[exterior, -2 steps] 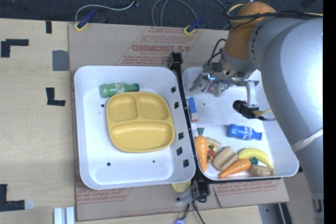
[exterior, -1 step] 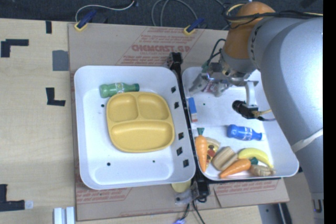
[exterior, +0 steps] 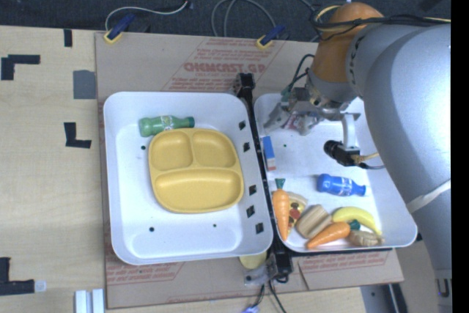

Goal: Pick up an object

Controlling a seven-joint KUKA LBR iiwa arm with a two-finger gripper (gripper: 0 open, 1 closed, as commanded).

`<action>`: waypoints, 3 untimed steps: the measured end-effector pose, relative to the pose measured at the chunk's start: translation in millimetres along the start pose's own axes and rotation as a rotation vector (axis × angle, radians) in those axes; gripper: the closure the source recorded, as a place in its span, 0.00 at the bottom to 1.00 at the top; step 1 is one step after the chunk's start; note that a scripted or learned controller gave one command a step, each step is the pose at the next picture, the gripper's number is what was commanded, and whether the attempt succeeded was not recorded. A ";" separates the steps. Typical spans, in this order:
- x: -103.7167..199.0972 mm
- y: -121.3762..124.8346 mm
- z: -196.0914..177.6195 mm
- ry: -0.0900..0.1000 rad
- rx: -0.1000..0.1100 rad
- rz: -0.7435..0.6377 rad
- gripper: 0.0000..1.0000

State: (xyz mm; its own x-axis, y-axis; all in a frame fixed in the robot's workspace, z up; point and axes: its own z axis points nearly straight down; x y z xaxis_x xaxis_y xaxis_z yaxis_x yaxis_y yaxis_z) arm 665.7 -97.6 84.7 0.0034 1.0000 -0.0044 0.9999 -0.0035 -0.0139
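The grey arm with its orange band is reaching in over the far end of the right-hand shallow white bin, its two-finger gripper hanging low near the divider, though whether it is gripping anything cannot be told. Near that bin's front are lying a small blue plastic bottle, a yellow toy banana and two orange toy carrots. The left-hand shallow white bin is holding a yellow sectioned plastic plate and a green plastic bottle.

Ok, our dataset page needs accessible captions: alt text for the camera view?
A grey arm's gripper hovers over the right bin holding a blue bottle, carrots and a banana; the left bin holds a yellow tray and green bottle.
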 end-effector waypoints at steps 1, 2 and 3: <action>-0.1 0.0 0.1 0.000 0.000 -0.001 0.00; -0.2 0.1 0.1 0.001 0.000 -0.001 0.00; 0.0 0.1 0.1 0.000 0.000 -0.001 0.00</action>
State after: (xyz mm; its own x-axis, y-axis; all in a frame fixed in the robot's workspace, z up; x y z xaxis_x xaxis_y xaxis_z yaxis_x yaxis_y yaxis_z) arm 665.8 -97.6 84.6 0.0029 1.0000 -0.0043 0.9999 -0.0029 -0.0140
